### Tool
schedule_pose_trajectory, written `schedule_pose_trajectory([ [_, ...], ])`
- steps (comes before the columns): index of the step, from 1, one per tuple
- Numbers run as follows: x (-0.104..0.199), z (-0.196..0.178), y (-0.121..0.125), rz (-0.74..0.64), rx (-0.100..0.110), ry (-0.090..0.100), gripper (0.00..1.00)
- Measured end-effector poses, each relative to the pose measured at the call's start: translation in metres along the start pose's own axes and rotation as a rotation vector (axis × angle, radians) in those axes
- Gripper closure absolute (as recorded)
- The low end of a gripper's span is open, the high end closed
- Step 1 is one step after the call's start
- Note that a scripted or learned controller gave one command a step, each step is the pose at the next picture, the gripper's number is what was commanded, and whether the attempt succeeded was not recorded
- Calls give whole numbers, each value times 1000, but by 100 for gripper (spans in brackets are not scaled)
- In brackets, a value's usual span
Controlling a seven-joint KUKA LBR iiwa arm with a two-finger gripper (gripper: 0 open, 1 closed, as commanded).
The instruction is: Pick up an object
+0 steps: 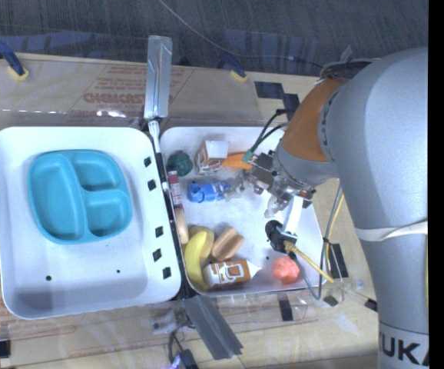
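Camera view, tray (80, 194) (left bin (68, 279)), open margins

Glossy blue plastic tray (80, 194)

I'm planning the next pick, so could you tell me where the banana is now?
In the camera view, the banana lies in the right-hand bin, near its left wall, beside the bread roll and the bottle.

Tool (251, 177) above right bin (256, 241); blue tray (80, 194) sits in left bin (22, 275)
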State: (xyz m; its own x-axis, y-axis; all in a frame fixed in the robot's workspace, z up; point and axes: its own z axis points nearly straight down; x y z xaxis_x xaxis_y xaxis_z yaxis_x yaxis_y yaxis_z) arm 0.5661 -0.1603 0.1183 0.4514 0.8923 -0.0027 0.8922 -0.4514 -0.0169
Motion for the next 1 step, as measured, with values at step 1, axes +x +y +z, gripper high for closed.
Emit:
schedule_pose_trajectory([
  [1,7,-8,-9,-363,-9,0,0],
])
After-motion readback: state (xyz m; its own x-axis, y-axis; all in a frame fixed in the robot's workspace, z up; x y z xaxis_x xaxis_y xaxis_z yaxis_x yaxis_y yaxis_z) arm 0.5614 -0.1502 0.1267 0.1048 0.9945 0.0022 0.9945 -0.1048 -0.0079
